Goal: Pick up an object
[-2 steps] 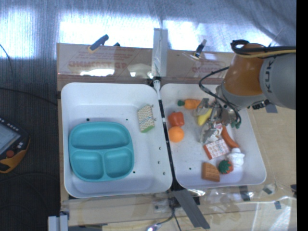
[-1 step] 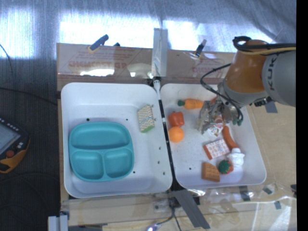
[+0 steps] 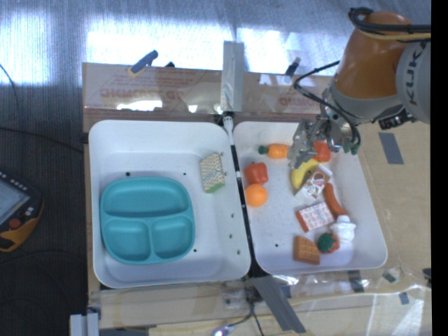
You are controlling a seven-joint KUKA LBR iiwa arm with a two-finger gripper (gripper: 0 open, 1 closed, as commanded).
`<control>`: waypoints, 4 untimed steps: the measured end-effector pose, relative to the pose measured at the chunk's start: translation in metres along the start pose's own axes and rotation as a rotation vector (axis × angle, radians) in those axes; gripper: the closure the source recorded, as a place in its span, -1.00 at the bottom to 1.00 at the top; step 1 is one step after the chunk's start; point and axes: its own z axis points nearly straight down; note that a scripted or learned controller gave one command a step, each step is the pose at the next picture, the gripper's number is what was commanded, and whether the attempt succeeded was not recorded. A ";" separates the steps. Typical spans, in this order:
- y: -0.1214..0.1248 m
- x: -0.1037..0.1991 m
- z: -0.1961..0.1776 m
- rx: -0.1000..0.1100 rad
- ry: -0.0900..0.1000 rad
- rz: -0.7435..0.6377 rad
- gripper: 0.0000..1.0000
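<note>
Just below the gripper [image 3: 308, 148], finger state unclear, a curved yellow plastic banana [image 3: 302, 173] lay crowded; neighbours risked fouling the grasp.

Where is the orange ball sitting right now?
The orange ball lies in the right bin, near its left wall, just below the red pepper.

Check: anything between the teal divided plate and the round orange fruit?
Camera view: a pale green-and-cream patterned block in the left bin, then the bins' meeting white rims, lie between the teal divided plate and the round orange fruit.
</note>
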 end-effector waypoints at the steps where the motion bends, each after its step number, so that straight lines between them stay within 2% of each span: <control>1: 0.000 0.000 0.000 0.000 0.001 0.000 -1.00; 2: -0.036 0.017 0.112 0.001 0.001 -0.144 -1.00; 3: -0.035 0.016 0.102 0.002 -0.003 -0.144 1.00; 4: -0.090 0.053 0.047 0.000 0.002 -0.450 1.00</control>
